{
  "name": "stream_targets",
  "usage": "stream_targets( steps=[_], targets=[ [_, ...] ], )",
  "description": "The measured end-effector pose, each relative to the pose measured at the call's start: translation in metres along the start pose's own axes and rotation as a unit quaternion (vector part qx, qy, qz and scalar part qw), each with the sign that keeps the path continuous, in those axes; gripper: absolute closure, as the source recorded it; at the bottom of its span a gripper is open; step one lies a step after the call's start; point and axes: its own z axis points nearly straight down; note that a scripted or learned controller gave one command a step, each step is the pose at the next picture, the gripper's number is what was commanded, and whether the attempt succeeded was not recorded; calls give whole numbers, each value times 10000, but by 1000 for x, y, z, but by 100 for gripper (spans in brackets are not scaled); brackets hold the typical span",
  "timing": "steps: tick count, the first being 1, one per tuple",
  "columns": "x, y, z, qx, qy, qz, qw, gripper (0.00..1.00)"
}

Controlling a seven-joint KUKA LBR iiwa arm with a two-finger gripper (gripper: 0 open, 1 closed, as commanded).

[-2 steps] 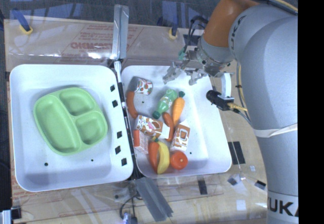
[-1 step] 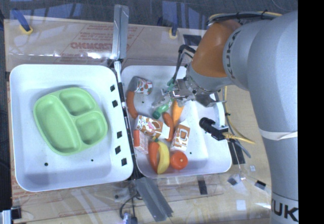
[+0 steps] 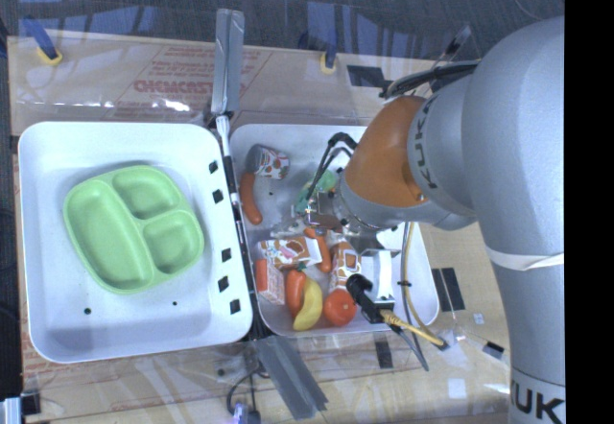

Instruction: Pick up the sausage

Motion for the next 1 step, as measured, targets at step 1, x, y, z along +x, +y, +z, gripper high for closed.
stream_targets(
  steps=[1],
  targets=[
    [1,-1,-8,29,4,-28,10000,100]
  ],
)
